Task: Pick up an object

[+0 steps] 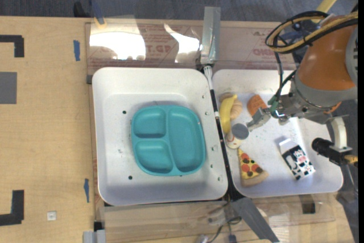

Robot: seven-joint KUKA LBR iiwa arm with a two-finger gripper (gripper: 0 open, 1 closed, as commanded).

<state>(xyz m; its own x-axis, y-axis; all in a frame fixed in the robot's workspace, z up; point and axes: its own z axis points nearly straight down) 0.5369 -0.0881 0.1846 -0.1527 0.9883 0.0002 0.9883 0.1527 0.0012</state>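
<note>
No object is seen to be held. The things that could be picked up are all found in the right bin [318, 184]. The gripper [277, 110] is placed over that bin's middle, under the arm's orange band, and whether it is released or clenched cannot be told, as its tip is lost in shadow and against the wrist. Just beside it, a grey round-headed piece [240, 131] with a short stem is seen; whether the stem touches the gripper cannot be made out. A small pale round thing [232, 142] is partly covered by that grey head and cannot be identified. A banana [228, 111] is laid along the bin's left wall, and an orange thing [257, 104], too blurred to name, is set near it. A toy pizza slice [251, 168] and a white carton [297, 161] are laid toward the near edge, apart from each other. In the left bin [114, 83] a teal divided plate [169, 139] is contained, with nothing in its compartments.
</note>
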